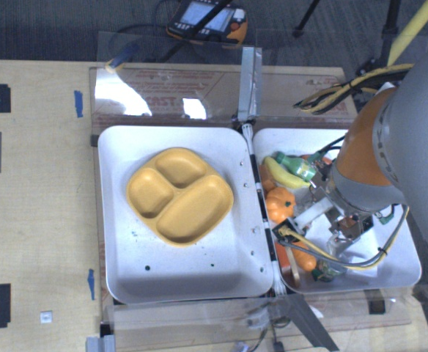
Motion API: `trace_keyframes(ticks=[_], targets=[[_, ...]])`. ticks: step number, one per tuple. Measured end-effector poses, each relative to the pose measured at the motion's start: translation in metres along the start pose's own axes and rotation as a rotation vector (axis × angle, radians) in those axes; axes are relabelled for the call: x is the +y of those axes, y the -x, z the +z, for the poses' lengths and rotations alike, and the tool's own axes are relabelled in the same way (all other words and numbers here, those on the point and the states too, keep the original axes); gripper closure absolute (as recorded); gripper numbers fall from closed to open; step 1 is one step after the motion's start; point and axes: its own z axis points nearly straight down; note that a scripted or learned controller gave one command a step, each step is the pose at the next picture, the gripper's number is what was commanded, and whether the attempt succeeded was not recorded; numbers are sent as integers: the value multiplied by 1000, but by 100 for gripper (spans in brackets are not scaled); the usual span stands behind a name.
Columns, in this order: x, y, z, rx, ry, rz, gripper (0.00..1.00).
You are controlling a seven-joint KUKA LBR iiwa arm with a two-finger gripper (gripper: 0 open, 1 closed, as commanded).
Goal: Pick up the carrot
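The carrot [304, 260] lies near the front left corner of the right bin [397, 266], orange with a green tip pointing right. My gripper [337, 231] hangs low over the middle of that bin, just above and to the right of the carrot. The arm's grey and orange wrist hides much of the bin behind it. Nothing shows held in the gripper.
A yellow banana [281, 174], a green item [299, 167] and a round orange fruit [279, 204] crowd the right bin's left side, behind the carrot. A yellow divided plate [179, 195] sits in the left bin [126, 270]. A metal divider [262, 196] separates the bins.
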Motion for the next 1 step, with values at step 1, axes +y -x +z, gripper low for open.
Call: trace_keyframes(ticks=[1], targets=[[-16,-2,0,2,3,246,0]])
